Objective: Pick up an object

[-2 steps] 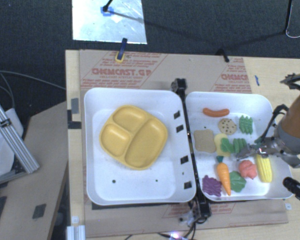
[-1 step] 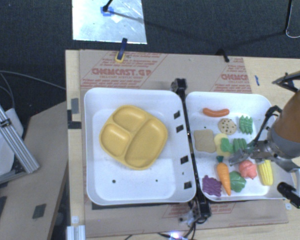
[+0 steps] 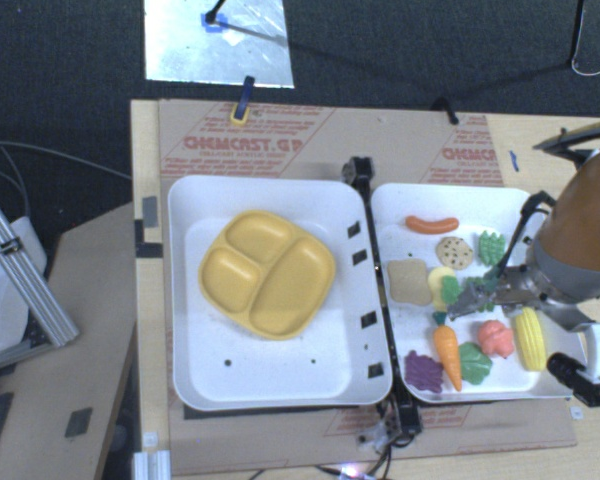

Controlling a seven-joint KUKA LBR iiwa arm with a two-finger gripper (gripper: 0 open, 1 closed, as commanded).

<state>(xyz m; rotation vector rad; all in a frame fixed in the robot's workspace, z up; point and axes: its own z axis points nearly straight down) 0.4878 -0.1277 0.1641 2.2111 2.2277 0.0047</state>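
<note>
Here, gripper [image 3: 467,298] above carrot [image 3: 447,353]

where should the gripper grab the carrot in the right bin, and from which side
Grip the carrot across its thicker orange upper body, coming straight down from above. It lies flat, tip toward the bin's near edge, with the purple grapes and green piece crowding its tapered lower end.
</note>
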